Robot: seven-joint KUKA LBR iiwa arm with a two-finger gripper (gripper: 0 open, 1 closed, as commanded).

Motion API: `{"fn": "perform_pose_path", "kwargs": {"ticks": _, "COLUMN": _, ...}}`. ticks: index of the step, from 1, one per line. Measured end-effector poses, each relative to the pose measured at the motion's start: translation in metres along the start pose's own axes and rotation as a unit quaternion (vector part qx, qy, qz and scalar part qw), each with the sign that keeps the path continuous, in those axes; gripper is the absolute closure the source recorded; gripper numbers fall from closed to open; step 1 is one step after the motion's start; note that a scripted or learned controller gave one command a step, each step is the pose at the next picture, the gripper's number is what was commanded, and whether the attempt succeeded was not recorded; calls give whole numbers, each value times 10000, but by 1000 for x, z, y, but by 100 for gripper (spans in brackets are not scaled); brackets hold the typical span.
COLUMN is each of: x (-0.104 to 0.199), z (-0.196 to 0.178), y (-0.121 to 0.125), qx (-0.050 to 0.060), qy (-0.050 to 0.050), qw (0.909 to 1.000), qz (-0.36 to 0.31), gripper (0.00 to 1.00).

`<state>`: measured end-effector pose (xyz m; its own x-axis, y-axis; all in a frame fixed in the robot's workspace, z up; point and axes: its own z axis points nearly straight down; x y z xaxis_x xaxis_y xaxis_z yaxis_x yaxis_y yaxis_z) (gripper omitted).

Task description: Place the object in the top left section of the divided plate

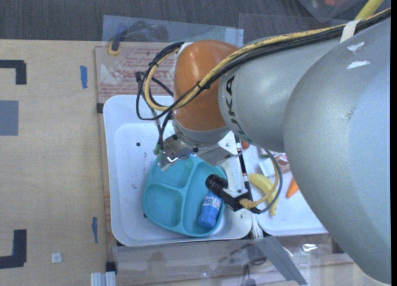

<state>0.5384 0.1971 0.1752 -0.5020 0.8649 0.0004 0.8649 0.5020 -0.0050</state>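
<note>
A teal divided plate lies in the left white bin, towards its near right corner. A small blue can-like object with a pale label rests in the plate's right-hand section near the front rim. The arm's orange band and grey wrist hang over the bin and hide the plate's far edge. My gripper pokes out beneath the wrist at the plate's far left rim, well apart from the blue object. The wrist hides most of the gripper.
A black fitting with yellow cable hangs off the wrist just above the blue object. The right bin holds a yellow piece and an orange piece. The big grey arm covers the right of the view. Wooden bench lies to the left.
</note>
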Motion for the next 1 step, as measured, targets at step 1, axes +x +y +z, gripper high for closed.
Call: {"fn": "perform_pose_path", "kwargs": {"ticks": 1, "x": 33, "z": 69, "y": -47, "qx": 21, "qy": 5, "qw": 9858, "qz": 1677, "gripper": 100}}
